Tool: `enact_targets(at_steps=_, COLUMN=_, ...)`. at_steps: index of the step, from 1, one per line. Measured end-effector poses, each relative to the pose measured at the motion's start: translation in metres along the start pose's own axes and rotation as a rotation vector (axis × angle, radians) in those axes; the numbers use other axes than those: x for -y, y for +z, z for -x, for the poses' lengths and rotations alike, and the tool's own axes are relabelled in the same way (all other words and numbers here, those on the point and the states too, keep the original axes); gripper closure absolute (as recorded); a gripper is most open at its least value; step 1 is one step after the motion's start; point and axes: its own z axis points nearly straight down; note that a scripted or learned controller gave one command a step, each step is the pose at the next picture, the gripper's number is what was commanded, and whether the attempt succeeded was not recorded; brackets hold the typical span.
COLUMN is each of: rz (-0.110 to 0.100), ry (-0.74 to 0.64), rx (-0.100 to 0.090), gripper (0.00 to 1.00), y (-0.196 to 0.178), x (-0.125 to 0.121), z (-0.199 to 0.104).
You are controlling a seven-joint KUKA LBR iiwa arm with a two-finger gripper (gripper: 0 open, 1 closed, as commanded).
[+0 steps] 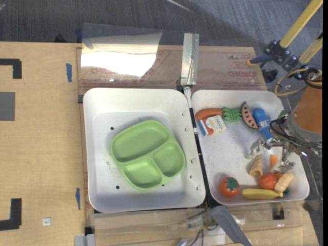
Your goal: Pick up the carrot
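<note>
Tan wooden bench (36, 152) with black tape marks. Grey carpet floor (128, 6) behind. Glare on clear sheet (120, 55).

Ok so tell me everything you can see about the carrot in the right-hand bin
The carrot is a toy, glossy like plastic: an orange body with a green leafy top pointing right. It lies on its side near the back of the right bin, close to the divider. A small white carton overlaps its lower edge, and its leaves reach toward a watermelon slice. The gripper hangs further right and nearer the front, apart from it.
</note>
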Motion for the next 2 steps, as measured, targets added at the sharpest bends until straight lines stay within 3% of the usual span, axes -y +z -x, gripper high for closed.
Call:
enact_targets(at_steps=1, rz=-0.003, ry=0.082, rx=-0.01, gripper=0.0, y=0.001, x=-0.02, z=-0.032)
enact_targets(at_steps=2, rz=-0.012, ry=0.081, rx=-0.004, gripper=1.0, y=-0.012, x=-0.018, z=-0.028)
